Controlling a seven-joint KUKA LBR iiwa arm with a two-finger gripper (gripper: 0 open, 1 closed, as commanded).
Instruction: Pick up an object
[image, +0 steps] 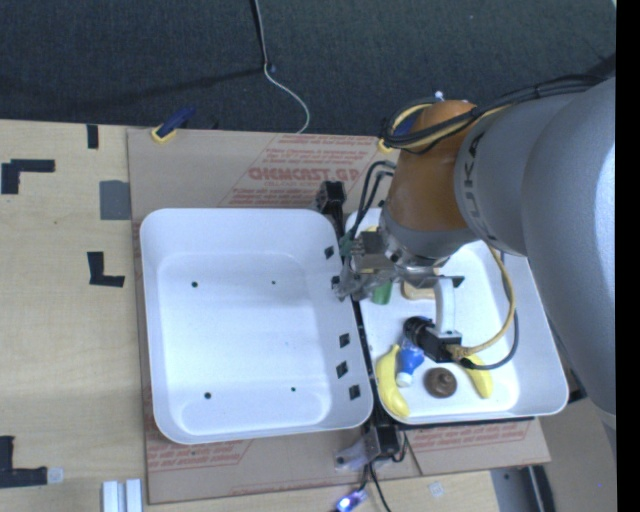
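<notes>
Grey arm (540, 210) filled the right of the frame, its gripper (362, 277), whose state I cannot tell, low over the right bin (535, 400), so it could miss the banana (392, 395) and blue-white bottle (407, 363) crowded at lower center.

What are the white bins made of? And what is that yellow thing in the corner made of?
The left bin and right bin look like smooth, slightly glossy white plastic, with rounded moulded corners and soft reflections. The yellow thing looks like a plastic or rubber toy, banana-like, with an even bright colour, though it is too small to be sure.
</notes>
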